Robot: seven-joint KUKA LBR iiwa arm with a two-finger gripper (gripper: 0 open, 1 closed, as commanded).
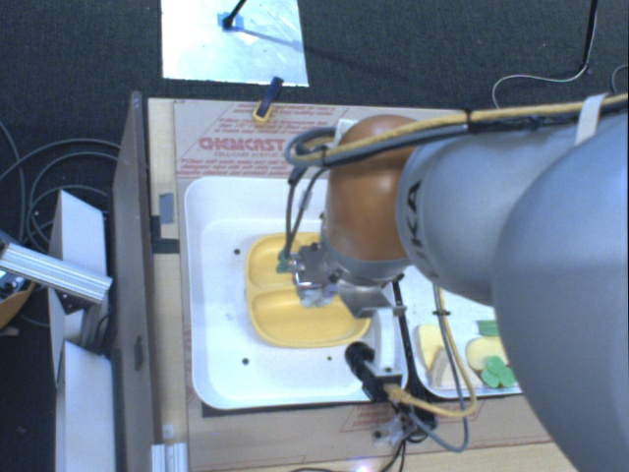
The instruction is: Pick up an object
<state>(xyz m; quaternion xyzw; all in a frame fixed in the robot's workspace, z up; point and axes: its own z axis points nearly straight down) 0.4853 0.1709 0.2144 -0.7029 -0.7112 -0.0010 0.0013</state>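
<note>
**Camera view: arm low over a yellow dish in the left bin**

Camera view looks down on the desk (246, 131) and its two white bins. In the left bin (221, 264) lies a yellow dish (280, 318), a shallow two-lobed tray of what looks like moulded plastic, sitting near the bin's middle. The arm's orange band (369, 190) and wrist hang directly above the dish's right part, and the gripper (316, 285) sits low over the ridge between the two lobes. Whether it touches the dish cannot be made out, and the wrist hides its tips, so their state cannot be told.

By its look the dish is light, stiff and smooth, so it would likely slip on its curved faces. The thin raised rim or the ridge between the lobes seems the best place to pinch, with the hold set across the wall rather than on the flat floor.

The dish lies open side up. Its long axis appears to run from the upper lobe to the lower one, roughly up and down the frame with a slight lean; the right end is covered.

In the right bin (423, 377) lie pale yellow pieces (430, 347) and a green piece (498, 372).
</note>
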